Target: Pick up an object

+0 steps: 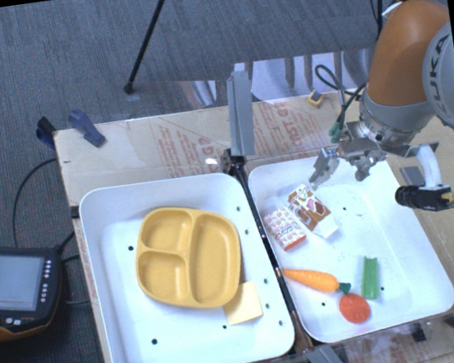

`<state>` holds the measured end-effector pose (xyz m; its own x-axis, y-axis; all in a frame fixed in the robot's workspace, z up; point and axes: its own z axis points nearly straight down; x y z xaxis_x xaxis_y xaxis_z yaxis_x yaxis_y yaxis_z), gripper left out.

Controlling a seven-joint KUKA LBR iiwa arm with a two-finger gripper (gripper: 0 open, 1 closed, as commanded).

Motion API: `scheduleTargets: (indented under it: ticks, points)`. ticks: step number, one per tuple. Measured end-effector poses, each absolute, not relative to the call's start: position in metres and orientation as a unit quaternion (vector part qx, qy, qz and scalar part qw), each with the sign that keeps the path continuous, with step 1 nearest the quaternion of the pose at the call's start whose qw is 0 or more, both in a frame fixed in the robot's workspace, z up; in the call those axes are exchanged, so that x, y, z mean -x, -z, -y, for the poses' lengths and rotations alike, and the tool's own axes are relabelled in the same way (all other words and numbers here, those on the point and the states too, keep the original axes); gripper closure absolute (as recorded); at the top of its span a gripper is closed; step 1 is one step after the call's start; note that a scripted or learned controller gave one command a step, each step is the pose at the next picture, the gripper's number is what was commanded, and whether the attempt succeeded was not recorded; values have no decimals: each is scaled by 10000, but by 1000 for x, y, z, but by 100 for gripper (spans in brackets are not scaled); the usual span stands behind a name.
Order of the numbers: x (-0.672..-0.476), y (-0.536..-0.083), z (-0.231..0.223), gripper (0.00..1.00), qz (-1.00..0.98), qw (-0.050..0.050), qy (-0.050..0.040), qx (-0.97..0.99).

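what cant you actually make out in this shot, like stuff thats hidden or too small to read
- Print on the two small cartons in the right bin: too small to read in the camera view.
- Yellow slice in the left bin: one corner tucked under the yellow divided plate.
- Arm's upper part: cut off by the right edge.

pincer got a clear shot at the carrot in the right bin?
Probably yes. The carrot lies flat on the right bin floor near its left wall, apart from the snack packets and the green piece. The pincer is over the same bin, open, nothing between them.
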<state>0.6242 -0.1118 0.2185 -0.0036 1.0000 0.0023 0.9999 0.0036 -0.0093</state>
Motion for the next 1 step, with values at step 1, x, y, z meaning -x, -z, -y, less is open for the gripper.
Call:
scheduleTargets:
  ticks: [1]
  points:
    - [-635,-91,101,0,7166,-6,8,6975]
